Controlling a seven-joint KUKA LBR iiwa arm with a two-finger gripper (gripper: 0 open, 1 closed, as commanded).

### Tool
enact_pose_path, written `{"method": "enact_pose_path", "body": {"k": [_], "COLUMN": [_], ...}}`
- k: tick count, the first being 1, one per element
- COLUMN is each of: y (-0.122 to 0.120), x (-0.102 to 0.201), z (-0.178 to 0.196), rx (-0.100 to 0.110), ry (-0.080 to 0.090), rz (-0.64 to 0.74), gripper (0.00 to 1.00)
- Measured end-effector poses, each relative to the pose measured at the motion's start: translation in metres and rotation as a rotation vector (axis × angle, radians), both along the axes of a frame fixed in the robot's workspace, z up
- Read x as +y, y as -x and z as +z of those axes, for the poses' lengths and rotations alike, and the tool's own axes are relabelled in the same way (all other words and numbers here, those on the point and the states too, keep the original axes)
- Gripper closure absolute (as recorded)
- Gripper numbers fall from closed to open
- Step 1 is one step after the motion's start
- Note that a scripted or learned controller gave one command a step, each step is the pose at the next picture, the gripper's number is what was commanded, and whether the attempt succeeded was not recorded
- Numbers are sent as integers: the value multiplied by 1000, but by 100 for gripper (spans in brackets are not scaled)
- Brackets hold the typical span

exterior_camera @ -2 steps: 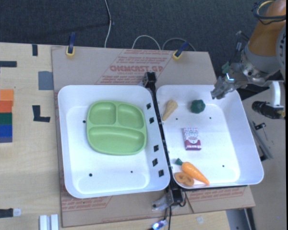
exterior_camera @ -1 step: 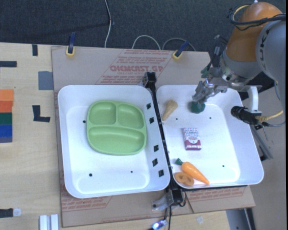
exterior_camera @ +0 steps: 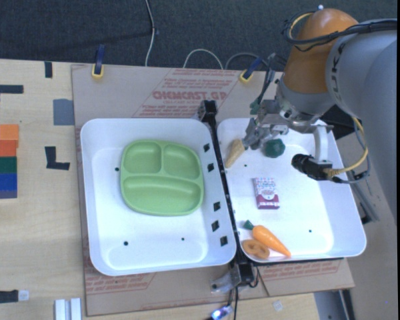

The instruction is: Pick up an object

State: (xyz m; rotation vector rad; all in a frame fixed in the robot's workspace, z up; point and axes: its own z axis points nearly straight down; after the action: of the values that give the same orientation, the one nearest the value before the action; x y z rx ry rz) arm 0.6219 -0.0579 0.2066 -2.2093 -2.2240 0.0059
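Note:
In the right bin (exterior_camera: 333,212) lie a pale yellow elongated object (exterior_camera: 234,153) by the divider, a dark green round object (exterior_camera: 275,148), a small pink and white box (exterior_camera: 267,193), an orange carrot (exterior_camera: 271,241) and a small orange piece (exterior_camera: 255,249) beside it. My gripper (exterior_camera: 258,139) hangs low over the bin's far part, between the yellow object and the green one, close to both. I see nothing held in it.
The left bin (exterior_camera: 97,179) holds a green divided plate (exterior_camera: 163,177). A black divider strip (exterior_camera: 215,179) runs between the bins. Coloured blocks (exterior_camera: 1,162) sit on the bench at far left. A black cable part (exterior_camera: 310,167) hangs beside the wrist.

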Motion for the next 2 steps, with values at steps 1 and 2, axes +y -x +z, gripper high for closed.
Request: {"method": "enact_pose_path", "body": {"k": [1,2], "y": [4,19], "x": [55,106], "z": [-8,-12], "rx": [0,0], "ry": [1,1], "rz": [0,0], "gripper": [100,100]}}
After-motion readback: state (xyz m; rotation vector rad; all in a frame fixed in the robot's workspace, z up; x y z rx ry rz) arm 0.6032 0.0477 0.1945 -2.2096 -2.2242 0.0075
